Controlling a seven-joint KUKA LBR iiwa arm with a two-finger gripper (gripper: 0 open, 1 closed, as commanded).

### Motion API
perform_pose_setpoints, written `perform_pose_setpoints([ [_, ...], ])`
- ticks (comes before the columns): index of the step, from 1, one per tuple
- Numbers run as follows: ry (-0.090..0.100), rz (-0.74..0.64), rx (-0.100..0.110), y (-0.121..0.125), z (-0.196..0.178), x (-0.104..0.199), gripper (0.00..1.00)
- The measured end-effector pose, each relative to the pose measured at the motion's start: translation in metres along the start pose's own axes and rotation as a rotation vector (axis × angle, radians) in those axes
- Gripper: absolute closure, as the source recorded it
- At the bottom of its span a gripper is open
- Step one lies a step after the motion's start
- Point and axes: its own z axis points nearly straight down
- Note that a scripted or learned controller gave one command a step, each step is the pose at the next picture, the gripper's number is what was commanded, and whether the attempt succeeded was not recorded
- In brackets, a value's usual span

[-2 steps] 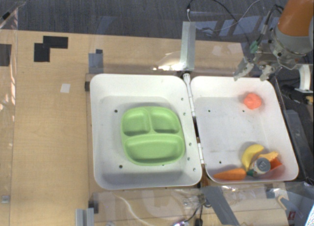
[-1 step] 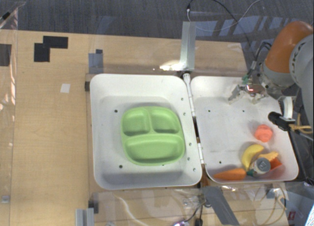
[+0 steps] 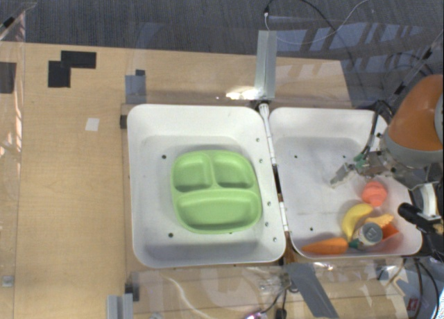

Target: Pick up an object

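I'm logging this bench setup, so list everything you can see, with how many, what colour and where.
bins: two, white, side by side on the wooden bench
divided plate: one, green, three compartments, middle of the left bin
banana: one, yellow, lower right part of the right bin
carrot: one, orange, along the right bin's front edge
round toy: one, pinkish orange, right bin, above the banana
small mixed items: a cluster, grey and orange, right bin's front right corner, too small to identify
arm: one, grey with orange band, over the right bin
gripper: one, metallic, over the right bin's floor, left of the round toy
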Motion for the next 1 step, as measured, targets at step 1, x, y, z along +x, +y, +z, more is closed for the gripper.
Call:
perform_pose_setpoints([
  [1,0.001,-0.335,0.002,-0.0714,-0.0303,-0.0058,0.00],
])
